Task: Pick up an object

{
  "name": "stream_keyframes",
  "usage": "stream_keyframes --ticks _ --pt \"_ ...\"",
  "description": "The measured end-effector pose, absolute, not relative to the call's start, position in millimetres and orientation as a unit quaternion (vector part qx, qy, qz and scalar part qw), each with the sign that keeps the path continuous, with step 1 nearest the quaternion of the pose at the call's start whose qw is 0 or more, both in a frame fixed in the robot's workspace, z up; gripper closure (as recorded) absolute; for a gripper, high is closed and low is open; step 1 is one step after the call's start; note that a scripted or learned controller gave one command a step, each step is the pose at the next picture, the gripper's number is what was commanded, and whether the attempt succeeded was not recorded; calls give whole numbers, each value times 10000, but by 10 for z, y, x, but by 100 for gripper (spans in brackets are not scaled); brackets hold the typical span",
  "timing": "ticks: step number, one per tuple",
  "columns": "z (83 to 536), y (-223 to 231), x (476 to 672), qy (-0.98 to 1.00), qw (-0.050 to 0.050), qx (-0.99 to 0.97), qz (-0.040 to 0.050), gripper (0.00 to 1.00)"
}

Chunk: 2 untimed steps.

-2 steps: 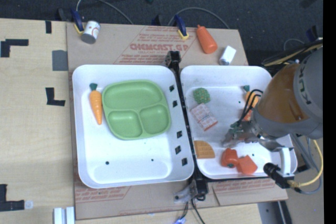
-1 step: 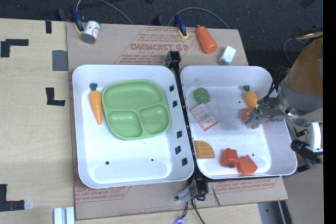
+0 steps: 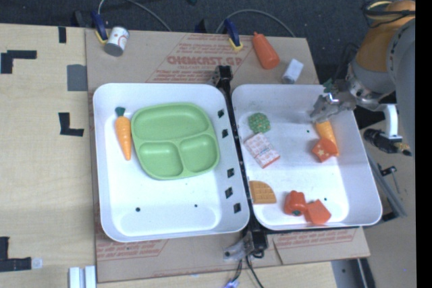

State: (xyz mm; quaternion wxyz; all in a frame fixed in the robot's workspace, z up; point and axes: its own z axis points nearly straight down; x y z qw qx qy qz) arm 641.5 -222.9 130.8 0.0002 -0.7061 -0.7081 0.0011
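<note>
The right bin (image 3: 351,179) holds several toy foods: a green round piece (image 3: 258,122), a pink-and-white block (image 3: 261,149), a tan bread piece (image 3: 262,193), two red-orange pieces (image 3: 306,207) at the front, and an orange piece (image 3: 325,141) at the right. My gripper (image 3: 326,108) hangs low at the bin's far right, directly above the top end of that orange piece. Whether its fingers touch the piece is unclear.
The left bin (image 3: 111,199) holds a green divided plate (image 3: 177,139) and a toy carrot (image 3: 123,133). Behind the bins on the cardboard lie an orange bottle (image 3: 265,50), a small grey cube (image 3: 293,70) and a white can (image 3: 117,40). Cables run across the back.
</note>
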Motion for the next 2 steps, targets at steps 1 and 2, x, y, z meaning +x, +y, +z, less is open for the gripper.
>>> stream_keyframes --ticks 1,2 --pt "1313 -2232 6417 -7078 0 -7064 10 0" --pt "1016 -2238 5471 -7071 14 -7071 13 0"
